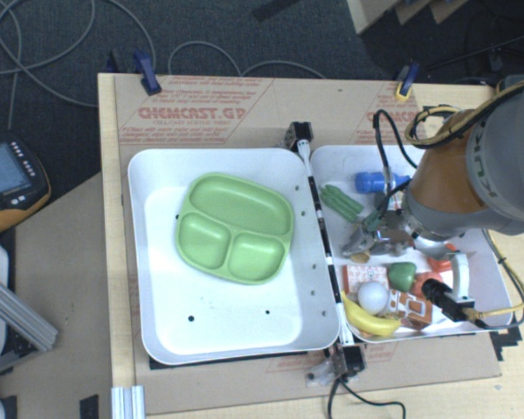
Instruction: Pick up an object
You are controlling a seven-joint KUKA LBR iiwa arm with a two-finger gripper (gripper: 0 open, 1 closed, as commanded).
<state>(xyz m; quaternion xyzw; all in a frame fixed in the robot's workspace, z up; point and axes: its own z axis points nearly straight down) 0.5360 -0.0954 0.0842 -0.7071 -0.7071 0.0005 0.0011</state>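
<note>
Honestly, you can't tell the end effector (373, 234) state as it sits low in the right bin (493, 273) beside the green toy (341, 201); that toy looks light, rigid and slick, so I'd take it across its narrow middle.

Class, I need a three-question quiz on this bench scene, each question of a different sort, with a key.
1. True or false: the green tray lies in the left bin.
2. Which lies nearest the right bin's front edge? A) blue object B) banana C) green tray
3. Fill in: the gripper hangs over the ___ bin.

Key: 1 true; 2 B; 3 right.
</note>
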